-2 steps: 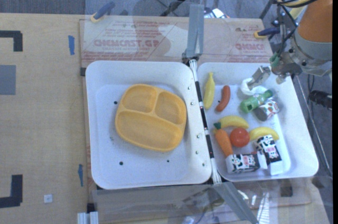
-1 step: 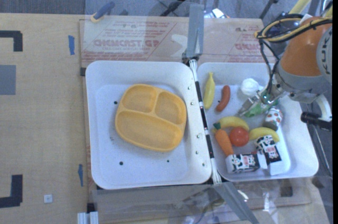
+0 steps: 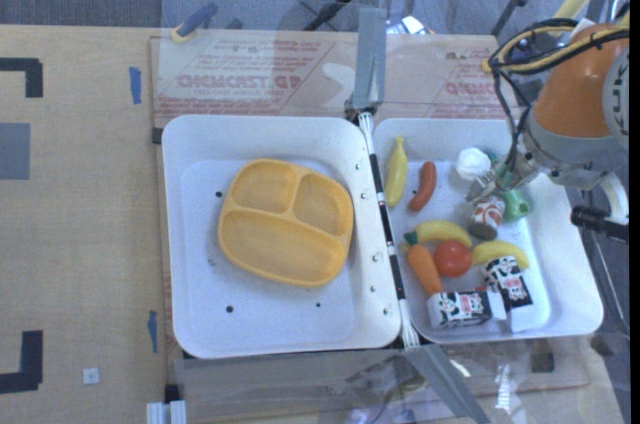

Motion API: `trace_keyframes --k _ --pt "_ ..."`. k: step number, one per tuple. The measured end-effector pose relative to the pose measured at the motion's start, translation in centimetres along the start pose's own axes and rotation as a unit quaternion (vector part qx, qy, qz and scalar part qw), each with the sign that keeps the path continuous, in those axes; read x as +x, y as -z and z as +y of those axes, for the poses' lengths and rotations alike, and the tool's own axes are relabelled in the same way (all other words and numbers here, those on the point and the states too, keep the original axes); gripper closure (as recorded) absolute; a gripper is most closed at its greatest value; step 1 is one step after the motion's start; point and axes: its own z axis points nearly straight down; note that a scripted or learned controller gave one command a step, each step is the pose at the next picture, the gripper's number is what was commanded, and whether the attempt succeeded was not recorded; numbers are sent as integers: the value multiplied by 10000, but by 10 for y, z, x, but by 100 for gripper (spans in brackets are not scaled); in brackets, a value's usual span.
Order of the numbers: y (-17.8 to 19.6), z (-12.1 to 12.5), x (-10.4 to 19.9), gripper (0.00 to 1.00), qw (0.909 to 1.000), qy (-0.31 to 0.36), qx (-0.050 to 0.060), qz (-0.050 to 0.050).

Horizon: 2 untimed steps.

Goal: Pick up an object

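The right bin [image 3: 570, 272] holds several toy foods. Among them are a yellow corn-like piece [image 3: 397, 170], a red sausage [image 3: 423, 185], a white lump [image 3: 472, 162] and a red-and-white can [image 3: 487, 213]. A green piece [image 3: 516, 204], two bananas [image 3: 443, 232] [image 3: 498, 252], a tomato [image 3: 452, 258], a carrot [image 3: 424, 269] and two milk cartons [image 3: 460, 307] [image 3: 512, 287] lie there too. My gripper [image 3: 497, 182] reaches down from the right, low over the can and the green piece, just right of the white lump. The arm's wrist hides part of that spot.
A yellow divided plate [image 3: 287, 221] lies in the left bin [image 3: 190, 312]. The ridge between the bins [image 3: 385, 242] runs just left of the toys. Cables and the arm's orange band [image 3: 575, 102] hang over the right bin's far right corner.
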Motion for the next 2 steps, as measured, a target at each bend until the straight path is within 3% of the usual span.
trace_keyframes --k 1,2 --pt "71 2 -7 100 9991 -411 50 -15" --pt "135 -16 70 100 9963 -860 67 3"
